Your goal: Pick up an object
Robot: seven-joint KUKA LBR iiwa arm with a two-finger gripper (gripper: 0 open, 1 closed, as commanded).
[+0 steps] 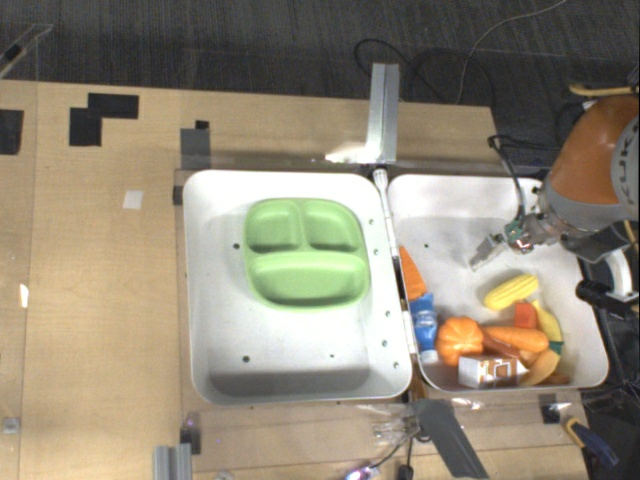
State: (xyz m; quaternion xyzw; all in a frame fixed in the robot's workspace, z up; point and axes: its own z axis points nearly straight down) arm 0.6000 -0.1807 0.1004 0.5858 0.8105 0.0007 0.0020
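Observation:
My gripper (484, 254) hangs over the bare upper part of the right bin (450, 208), reaching in from the right below the orange wrist band, and I see nothing in it. A yellow corn cob (511, 290) lies just below and right of it, apart from it. Further toward the bin's front sit an orange round fruit (460, 338), a carrot (516, 338), a yellow banana (548, 324) and a brown-and-white box (492, 371). A blue bottle with an orange cap (421, 315) lies along the bin's left wall.
The left bin (215, 298) holds a green divided plate (305, 251) in its upper middle. A metal post (384, 108) rises behind the seam between the bins. Cables trail over the dark floor at the back right.

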